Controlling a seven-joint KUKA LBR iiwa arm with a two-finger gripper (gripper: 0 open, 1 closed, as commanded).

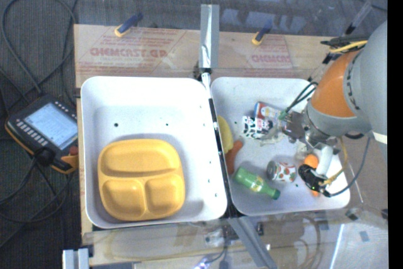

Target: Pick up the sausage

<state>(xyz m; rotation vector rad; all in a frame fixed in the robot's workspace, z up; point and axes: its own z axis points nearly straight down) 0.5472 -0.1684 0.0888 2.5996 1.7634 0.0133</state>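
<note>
The sausage (pixel 233 154) is a short orange-red piece lying against the left wall of the right bin (pixel 327 201), just below a yellow banana-like piece (pixel 225 131). My gripper (pixel 288 129) hangs over the middle of the right bin, well to the right of the sausage, next to a small black-and-white carton (pixel 263 120). The wrist's dark body hides its tips. Nothing can be seen held in it.
A green bottle (pixel 255 183) and a small can (pixel 281 171) lie near the right bin's front, with an orange object (pixel 308 174) beside them. The left bin (pixel 101 94) holds a yellow divided tray (pixel 142 183). A teach pendant (pixel 43 129) sits off the bench's left.
</note>
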